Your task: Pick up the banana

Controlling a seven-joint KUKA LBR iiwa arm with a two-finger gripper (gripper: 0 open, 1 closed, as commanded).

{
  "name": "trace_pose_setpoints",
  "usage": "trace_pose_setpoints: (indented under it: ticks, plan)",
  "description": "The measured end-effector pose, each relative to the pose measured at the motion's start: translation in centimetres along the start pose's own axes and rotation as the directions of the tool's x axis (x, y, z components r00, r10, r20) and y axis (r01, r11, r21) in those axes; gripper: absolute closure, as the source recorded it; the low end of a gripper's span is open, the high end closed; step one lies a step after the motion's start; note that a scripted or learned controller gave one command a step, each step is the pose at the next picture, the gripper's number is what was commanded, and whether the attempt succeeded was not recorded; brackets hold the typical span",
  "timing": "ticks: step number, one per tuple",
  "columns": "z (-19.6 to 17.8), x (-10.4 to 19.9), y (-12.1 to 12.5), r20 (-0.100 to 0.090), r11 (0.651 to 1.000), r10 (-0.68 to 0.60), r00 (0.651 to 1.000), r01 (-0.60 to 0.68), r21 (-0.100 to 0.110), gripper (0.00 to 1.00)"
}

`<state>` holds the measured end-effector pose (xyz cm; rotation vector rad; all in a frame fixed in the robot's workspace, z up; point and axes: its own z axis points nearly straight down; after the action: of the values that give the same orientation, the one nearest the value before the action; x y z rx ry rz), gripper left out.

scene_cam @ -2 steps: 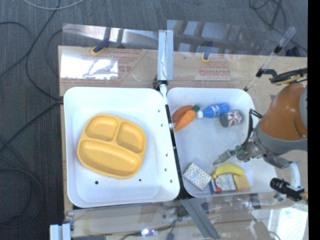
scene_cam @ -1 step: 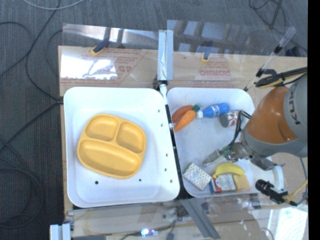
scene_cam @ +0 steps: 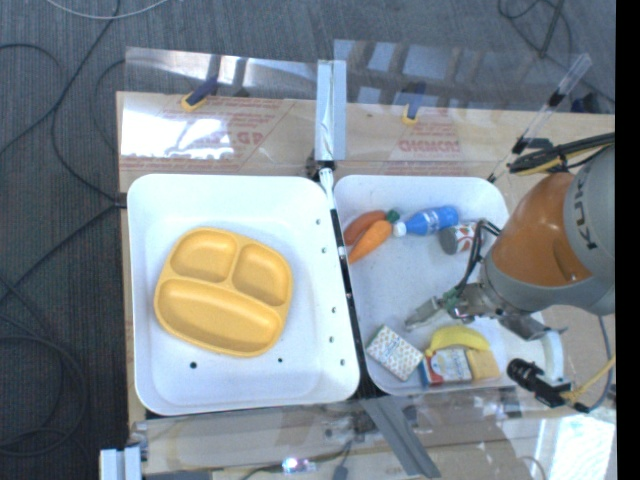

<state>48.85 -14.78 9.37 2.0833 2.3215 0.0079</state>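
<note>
In the right bin (scene_cam: 420, 190), near its front edge, we see the banana (scene_cam: 459, 340): short, curved, plain yellow, lying flat, touching a small carton (scene_cam: 447, 367). The tool (scene_cam: 432, 311) sits just left above it; we cannot tell its finger state.

Both bins (scene_cam: 180, 193) look like smooth matt white plastic, the yellow tray (scene_cam: 223, 290) left of the gripper (scene_cam: 437, 311) slightly glossy plastic, banana (scene_cam: 459, 339) smooth plastic-looking.
</note>
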Motion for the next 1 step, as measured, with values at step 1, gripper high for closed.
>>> trace_pose_setpoints:
  ticks: [1]
  plan:
    - [0.02, -2.64, -0.03, -0.009, 0.998, -0.057, 0.998, 0.057, -0.002, 0.0]
